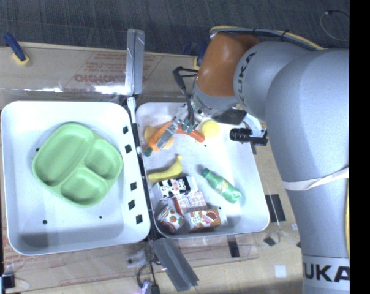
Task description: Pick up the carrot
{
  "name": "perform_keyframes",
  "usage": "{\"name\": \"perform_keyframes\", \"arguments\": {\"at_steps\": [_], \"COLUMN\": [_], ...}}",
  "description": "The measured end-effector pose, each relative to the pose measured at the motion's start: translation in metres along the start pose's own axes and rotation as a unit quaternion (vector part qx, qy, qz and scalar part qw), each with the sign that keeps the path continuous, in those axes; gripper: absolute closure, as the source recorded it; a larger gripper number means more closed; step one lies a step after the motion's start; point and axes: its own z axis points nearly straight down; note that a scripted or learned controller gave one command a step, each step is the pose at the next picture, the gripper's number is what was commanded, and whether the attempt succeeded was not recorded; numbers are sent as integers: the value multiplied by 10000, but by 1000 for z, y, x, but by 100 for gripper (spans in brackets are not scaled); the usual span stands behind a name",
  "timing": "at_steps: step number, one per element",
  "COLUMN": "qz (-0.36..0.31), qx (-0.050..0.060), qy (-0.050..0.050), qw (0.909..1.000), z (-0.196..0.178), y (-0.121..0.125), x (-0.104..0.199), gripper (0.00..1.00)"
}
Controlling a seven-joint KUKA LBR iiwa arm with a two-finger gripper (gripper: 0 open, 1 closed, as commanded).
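Observation:
The carrot point(160, 133) is an orange stick lying slantwise in the upper left part of the right bin point(246, 164), close to the wall between the two bins. My gripper point(182, 126) reaches down from the orange-banded wrist and sits low over the carrot's right end. The wrist hides much of the gripper. A short red-orange piece point(196, 136) lies just to the right of the gripper.
The right bin also holds a yellow round fruit point(209, 128), a banana point(164, 170), a green bottle point(222, 186) and several printed packets point(186, 208) at the front. The left bin point(19, 225) holds a green divided plate point(78, 163).

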Motion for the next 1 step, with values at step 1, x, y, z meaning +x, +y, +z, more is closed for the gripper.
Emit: {"name": "perform_keyframes", "arguments": {"at_steps": [1], "qz": [-565], "qx": [-10], "qy": [39], "qw": [9984], "z": [9], "y": [0], "x": [16], "gripper": [0]}}
